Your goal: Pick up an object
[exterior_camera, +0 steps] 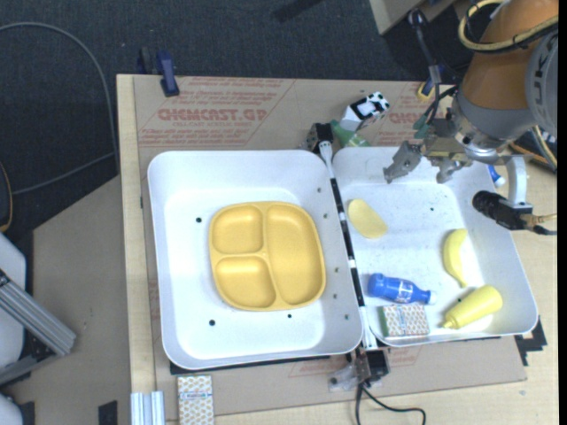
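I see the surface, brown board printed with red lettering, carrying two white bins side by side: the right bin sits just below my tool, the left bin well off to its left.

Grey arm, orange band, yellow cable, metal pincer

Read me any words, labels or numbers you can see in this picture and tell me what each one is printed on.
"CHEMCAST GP", in red on the brown board under the bins; the last letters are unsure.
Smaller red print along the board's top edge and near its right end: too blurred to read.
Label on the blue bottle: too small to read.
Print on the small packet in the right bin: too small to read.
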### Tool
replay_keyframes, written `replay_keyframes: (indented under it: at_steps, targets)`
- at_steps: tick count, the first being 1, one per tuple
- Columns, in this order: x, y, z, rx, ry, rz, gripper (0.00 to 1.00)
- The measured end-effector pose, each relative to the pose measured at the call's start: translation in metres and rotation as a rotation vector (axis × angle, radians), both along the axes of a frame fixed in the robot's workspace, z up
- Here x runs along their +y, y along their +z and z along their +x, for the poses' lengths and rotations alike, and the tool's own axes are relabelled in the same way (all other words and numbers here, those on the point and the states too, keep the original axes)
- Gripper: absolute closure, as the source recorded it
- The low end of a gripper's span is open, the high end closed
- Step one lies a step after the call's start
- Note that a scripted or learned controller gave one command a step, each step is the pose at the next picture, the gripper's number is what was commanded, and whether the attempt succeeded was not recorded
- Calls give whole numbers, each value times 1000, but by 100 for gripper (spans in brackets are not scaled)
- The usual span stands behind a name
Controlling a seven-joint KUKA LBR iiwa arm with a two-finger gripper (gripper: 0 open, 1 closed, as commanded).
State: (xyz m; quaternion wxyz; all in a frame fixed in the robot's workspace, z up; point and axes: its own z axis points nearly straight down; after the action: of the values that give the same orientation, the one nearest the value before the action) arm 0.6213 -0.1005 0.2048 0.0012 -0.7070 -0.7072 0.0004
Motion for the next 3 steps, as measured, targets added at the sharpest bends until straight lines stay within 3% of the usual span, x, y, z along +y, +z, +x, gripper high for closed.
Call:
replay_keyframes:
  at_steps: [1,3]
  targets:
    - [-108,-30,40,-4,-1,-4,0]
    - [-110,-121,-59,0,-1,0,0]
